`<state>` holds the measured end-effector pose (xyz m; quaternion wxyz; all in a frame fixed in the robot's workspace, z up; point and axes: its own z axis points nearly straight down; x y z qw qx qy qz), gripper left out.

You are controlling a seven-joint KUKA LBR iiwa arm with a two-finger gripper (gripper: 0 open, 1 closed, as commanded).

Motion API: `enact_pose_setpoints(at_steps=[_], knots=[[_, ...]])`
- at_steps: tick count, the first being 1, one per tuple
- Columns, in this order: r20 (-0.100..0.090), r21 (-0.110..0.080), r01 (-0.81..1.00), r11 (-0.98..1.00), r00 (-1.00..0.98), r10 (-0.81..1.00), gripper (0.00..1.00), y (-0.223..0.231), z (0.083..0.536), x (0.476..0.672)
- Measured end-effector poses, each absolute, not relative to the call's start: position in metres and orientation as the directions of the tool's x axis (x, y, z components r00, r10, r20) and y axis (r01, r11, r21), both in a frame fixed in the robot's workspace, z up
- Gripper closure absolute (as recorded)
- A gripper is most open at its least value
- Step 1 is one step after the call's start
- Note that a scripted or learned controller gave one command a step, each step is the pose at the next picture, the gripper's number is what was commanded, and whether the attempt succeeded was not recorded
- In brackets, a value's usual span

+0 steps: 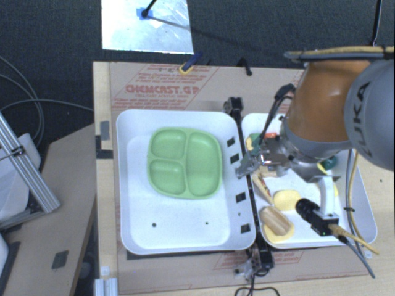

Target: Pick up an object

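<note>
**Arm over the right bin**

Your tool (262, 159) hangs at the right white bin's (369, 227) 9 o'clock edge; I cannot tell its state. At 6 o'clock lie a pale yellow round piece (286, 199) and tan bread-like piece (276, 221). The left white bin (133, 227) holds a green divided plate (185, 163).

Arm (336, 103) reaching from right, end effector (262, 159) lowered.

Green divided plate (185, 163) lies in left bin (133, 227); arm (336, 110) overhangs right bin (369, 224).
</note>
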<state>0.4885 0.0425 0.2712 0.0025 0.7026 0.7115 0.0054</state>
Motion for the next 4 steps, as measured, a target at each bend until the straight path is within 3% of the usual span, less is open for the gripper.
enact_pose_setpoints(at_steps=[1, 2, 4], knots=[[0.005, 0.012, 1.000, 0.012, -0.012, 1.000, 0.00, 0.098, 0.363, 0.488], [0.001, 0.006, 1.000, 0.010, -0.010, 1.000, 1.00, 0.094, 0.369, 0.488], [0.001, 0.010, 1.000, 0.022, -0.022, 1.000, 1.00, 0.094, 0.390, 0.490]])
